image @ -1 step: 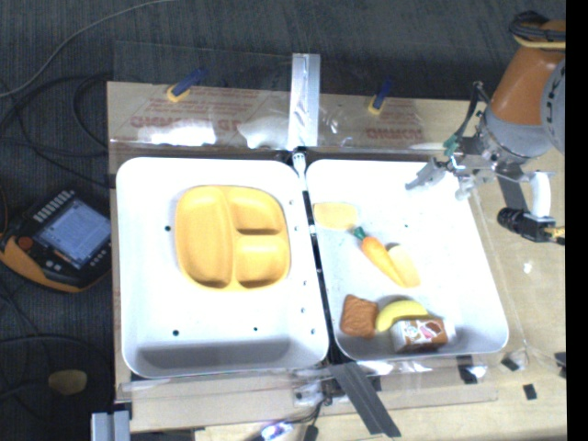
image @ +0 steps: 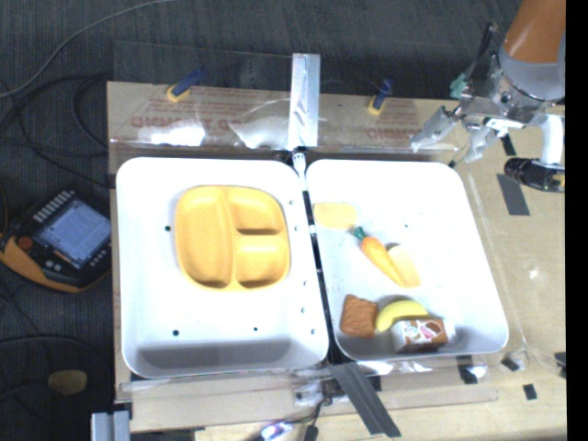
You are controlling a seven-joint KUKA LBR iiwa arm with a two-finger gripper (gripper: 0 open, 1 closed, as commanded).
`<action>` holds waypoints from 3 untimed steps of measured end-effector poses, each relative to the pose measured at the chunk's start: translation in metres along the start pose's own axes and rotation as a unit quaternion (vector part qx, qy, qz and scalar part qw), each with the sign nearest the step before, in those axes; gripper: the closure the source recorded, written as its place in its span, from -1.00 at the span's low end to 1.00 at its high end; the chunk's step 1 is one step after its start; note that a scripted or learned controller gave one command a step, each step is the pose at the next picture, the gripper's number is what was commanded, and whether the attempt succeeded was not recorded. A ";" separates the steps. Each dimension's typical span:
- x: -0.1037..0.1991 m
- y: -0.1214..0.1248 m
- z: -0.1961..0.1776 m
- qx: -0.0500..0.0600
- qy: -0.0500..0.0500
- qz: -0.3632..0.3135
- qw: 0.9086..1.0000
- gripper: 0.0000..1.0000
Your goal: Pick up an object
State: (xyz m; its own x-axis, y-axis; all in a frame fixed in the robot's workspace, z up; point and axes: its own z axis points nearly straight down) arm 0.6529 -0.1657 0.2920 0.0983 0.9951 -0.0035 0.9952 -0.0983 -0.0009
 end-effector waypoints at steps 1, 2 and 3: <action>0.037 -0.111 0.080 0.002 0.001 0.050 0.999 -1.00; 0.058 -0.092 0.203 -0.006 0.001 -0.188 0.982 -1.00; 0.058 -0.091 0.193 -0.007 0.001 -0.187 0.982 1.00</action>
State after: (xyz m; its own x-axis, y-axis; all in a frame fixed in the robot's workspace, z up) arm 0.5678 -0.0998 0.0990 -0.2738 0.9618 -0.0033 0.9617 0.2738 0.0119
